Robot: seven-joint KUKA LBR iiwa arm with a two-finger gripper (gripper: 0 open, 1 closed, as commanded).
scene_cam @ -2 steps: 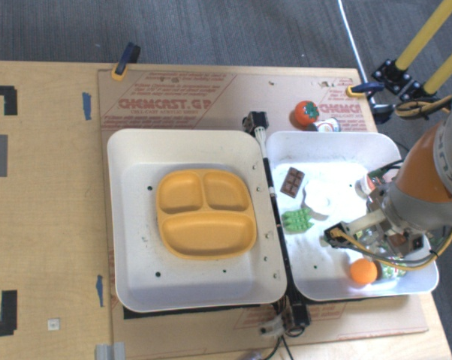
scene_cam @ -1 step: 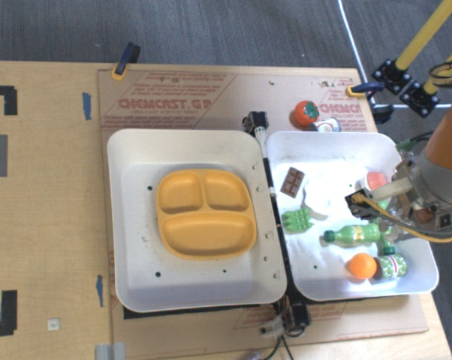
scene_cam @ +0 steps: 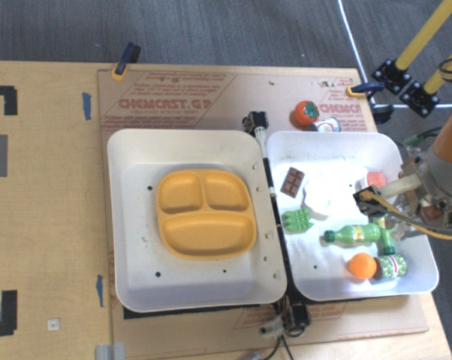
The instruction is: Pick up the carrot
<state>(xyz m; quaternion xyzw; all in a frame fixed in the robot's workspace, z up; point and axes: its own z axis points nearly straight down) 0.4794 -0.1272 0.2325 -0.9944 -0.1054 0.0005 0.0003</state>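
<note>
An orange, rounded thing [scene_cam: 362, 266] lies near the front of the right bin [scene_cam: 316, 287]. It is the only orange piece there, and I cannot tell from its shape whether it is the carrot. The gripper [scene_cam: 395, 220] hangs over the right side of this bin, just above and to the right of the orange piece. A green bottle [scene_cam: 354, 235] lies between them. The arm's body hides the bin's right wall.
The right bin also holds a brown block [scene_cam: 292, 181], a leafy green piece [scene_cam: 297, 219], a white piece [scene_cam: 323, 199], a red piece [scene_cam: 376, 179] and a green can [scene_cam: 393, 265]. The left bin [scene_cam: 128, 223] bears a yellow divided plate [scene_cam: 206, 212]. A red tomato [scene_cam: 305, 113] sits behind the bins.
</note>
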